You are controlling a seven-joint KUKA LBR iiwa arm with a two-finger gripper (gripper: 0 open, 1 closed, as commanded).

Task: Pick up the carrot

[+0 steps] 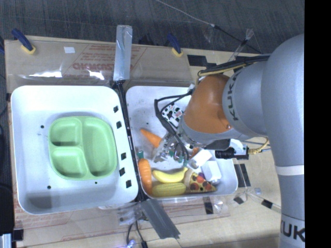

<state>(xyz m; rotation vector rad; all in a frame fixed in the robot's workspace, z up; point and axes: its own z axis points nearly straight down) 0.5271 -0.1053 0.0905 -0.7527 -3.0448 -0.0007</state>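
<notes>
The grey arm (279, 123), with its orange band (207, 107), looms over the right bin (139, 99). Below it the carrot (151, 137) lies on the bin floor, near the left wall, tilted. The gripper (173, 151) hangs just right of the carrot; whether it is apart or together I cannot tell. Nearer the front lie a banana (169, 176), a corn cob (168, 189) and another orange vegetable (145, 175). The left bin (31, 102) holds a green divided plate (83, 147).

You see an orange carrot (151, 137), yellow banana (169, 176), pale green tray (83, 148), white bins (20, 138), and a grey arm (269, 97) banded orange.
</notes>
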